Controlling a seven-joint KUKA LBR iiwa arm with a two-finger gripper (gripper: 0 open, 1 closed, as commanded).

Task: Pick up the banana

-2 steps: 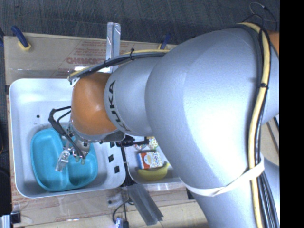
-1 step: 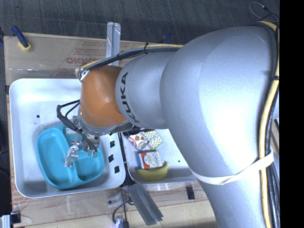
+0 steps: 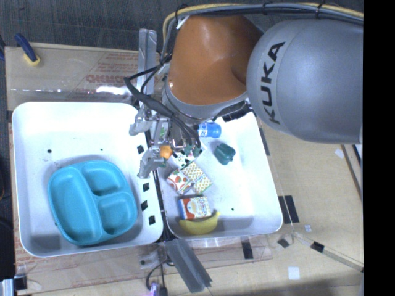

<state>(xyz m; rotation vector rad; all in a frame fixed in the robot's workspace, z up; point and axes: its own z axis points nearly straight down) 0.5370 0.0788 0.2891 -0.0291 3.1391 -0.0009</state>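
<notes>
From my seat I see the gripper (image 3: pixel 162 145) hanging low over the strip where the two bins meet, at the near-left corner of the right bin (image 3: pixel 262 193). It is a tangle of metal parts and cables, and I cannot tell how it is set or whether anything sits in it (a small orange spot shows among the parts, but I cannot say what it is). Above it the arm's orange band (image 3: pixel 207 54) and the big grey joint (image 3: pixel 305 73) cover much of the right bin's far side.

Just beside the gripper, toward the near side, lies a small patterned box (image 3: pixel 189 179) with fruit pictures on it. Nearer still a second box (image 3: pixel 195 207) stands against the banana (image 3: pixel 199 224), which lies curved along the near wall of the right bin, touching that box and well clear of the gripper. A dark green piece (image 3: pixel 224 152) rests to the right of the gripper, and a small blue bottle (image 3: pixel 210 130) peeks out beneath the arm.

In the left bin (image 3: pixel 37 122) a blue divided tray (image 3: pixel 92 200) sits toward the near side, tilted a little.
</notes>
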